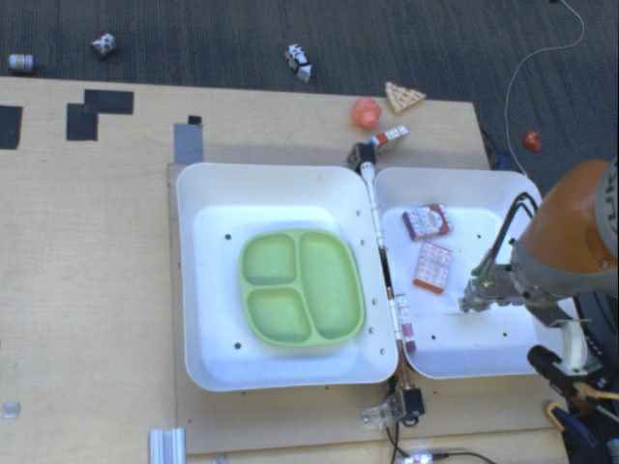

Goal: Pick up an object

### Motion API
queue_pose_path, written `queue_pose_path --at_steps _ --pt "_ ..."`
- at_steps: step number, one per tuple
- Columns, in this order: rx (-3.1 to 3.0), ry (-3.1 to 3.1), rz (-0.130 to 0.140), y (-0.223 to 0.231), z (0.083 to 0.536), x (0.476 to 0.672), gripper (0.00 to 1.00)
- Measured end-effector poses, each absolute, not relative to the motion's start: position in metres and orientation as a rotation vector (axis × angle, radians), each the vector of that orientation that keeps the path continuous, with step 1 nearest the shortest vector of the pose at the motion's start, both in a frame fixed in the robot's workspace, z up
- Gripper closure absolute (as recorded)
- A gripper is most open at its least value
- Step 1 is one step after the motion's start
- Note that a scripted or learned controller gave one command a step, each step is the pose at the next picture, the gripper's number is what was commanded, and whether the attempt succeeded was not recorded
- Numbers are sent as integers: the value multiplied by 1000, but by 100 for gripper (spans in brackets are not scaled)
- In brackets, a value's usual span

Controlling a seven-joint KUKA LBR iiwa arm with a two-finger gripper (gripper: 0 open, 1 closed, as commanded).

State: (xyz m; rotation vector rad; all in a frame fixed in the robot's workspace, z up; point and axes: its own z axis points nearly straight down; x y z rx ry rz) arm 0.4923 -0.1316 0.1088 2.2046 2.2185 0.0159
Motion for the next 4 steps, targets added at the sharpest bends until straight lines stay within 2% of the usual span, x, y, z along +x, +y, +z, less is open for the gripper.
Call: queue_pose_path --at_steps 1,2,3,4 --pt "2210 2218 7 -207 87 570 100" --pt "2212 2224 6 -171 174 553 100" --pt "2211 2224 5 -200 227 617 100" --pt "2215 2222 4 -185 271 545 100"
